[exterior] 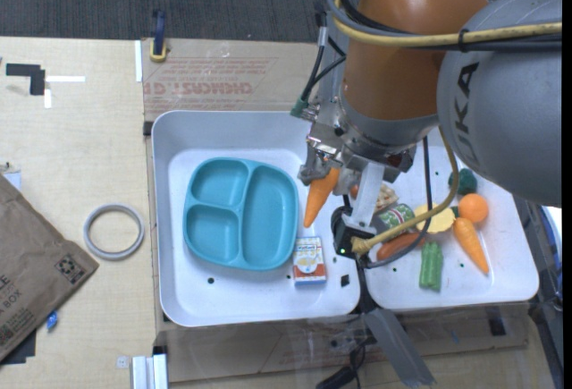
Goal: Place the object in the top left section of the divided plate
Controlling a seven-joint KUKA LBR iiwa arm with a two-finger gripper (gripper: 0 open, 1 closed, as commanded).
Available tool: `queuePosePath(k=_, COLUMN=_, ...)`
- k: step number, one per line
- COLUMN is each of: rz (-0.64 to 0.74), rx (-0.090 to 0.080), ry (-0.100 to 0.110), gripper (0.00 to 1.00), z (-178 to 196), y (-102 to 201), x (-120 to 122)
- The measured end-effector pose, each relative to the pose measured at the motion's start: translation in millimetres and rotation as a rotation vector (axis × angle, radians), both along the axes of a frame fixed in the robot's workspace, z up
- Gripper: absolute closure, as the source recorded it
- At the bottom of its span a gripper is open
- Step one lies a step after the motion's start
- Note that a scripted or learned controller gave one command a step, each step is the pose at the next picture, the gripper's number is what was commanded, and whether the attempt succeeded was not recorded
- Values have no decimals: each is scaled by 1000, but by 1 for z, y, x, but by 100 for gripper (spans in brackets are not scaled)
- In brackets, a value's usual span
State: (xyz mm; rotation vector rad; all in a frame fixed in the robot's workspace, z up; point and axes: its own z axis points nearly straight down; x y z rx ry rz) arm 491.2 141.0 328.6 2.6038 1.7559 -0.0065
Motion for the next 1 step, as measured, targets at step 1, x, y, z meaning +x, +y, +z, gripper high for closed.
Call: queuePosePath(k=1, rz=187, rx=1, ry=3, gripper=100, z=-170, y=24, x=48)
